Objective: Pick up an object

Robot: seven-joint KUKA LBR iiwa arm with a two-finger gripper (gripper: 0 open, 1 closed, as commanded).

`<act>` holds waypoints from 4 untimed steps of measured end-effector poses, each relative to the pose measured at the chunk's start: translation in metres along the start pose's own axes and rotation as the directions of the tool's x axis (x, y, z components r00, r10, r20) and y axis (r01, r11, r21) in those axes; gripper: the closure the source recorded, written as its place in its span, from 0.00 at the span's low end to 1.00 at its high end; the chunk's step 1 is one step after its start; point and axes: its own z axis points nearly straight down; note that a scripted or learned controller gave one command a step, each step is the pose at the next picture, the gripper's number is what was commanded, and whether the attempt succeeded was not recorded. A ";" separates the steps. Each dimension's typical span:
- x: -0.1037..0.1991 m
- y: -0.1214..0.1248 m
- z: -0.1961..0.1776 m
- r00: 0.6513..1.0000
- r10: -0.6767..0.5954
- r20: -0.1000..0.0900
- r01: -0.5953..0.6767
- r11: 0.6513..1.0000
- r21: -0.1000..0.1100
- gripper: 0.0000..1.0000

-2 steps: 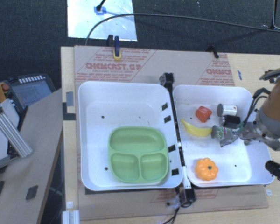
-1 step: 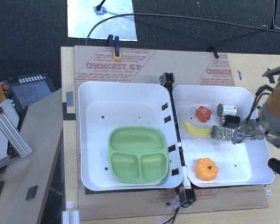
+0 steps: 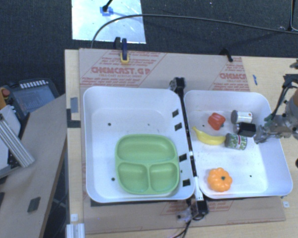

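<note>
The tool [image 3: 262, 136] reached in from three o'clock and hung over the right bin [image 3: 273, 155], near its three o'clock wall; whether it was clenched or released could not be told. Just beside it, toward nine o'clock, lay a green-patterned can [image 3: 236, 141] with a black block [image 3: 247, 129] and a white can [image 3: 242, 116] at its twelve o'clock. A yellow banana [image 3: 208, 137] lay left of them, a red pepper [image 3: 216, 121] above it, and an orange pumpkin [image 3: 220, 179] at six o'clock. The left bin [image 3: 99, 148] held a green divided tray [image 3: 147, 163].
</note>
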 end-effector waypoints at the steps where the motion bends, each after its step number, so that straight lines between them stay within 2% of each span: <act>1: 0.000 0.001 -0.018 1.000 0.000 -0.001 0.000 1.000 0.002 1.00; 3: 0.094 0.027 -0.007 1.000 -0.006 -0.005 0.006 1.000 0.005 1.00; 4: 0.141 0.028 -0.014 1.000 -0.006 -0.005 0.006 1.000 0.005 1.00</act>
